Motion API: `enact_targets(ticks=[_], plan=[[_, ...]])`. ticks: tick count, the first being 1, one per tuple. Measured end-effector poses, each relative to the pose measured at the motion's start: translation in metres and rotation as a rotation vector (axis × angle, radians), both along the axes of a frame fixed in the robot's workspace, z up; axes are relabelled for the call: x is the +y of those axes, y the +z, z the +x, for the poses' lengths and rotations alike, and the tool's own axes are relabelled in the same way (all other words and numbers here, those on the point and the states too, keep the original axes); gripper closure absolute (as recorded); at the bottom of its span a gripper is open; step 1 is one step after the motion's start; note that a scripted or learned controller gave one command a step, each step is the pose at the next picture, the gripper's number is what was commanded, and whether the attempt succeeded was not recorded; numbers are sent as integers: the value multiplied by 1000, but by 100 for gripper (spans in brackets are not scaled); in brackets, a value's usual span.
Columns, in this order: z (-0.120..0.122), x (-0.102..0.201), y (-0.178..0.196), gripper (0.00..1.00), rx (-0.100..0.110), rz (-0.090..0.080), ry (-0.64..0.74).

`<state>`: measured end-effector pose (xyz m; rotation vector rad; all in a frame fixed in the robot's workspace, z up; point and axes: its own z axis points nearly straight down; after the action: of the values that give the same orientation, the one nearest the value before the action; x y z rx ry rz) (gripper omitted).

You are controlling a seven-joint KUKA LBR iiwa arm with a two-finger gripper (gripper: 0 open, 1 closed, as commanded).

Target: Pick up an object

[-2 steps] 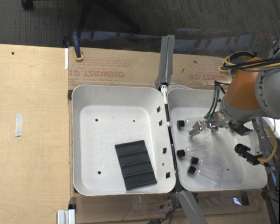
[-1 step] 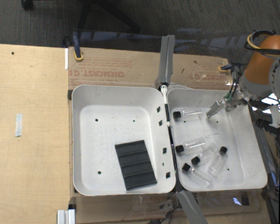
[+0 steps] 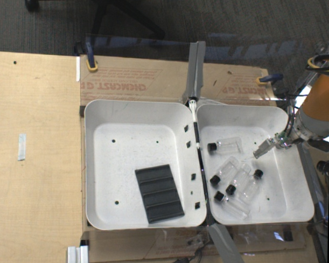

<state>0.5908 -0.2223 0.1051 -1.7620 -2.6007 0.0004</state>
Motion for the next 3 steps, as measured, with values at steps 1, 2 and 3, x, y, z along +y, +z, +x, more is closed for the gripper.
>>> enact_targets(ticks=[1, 2, 3], plan=[[-72, 41, -14, 0, 3, 2, 62], [-72, 41, -7, 100, 4, 2, 59], [-72, 41, -7, 0, 4, 2, 60]])
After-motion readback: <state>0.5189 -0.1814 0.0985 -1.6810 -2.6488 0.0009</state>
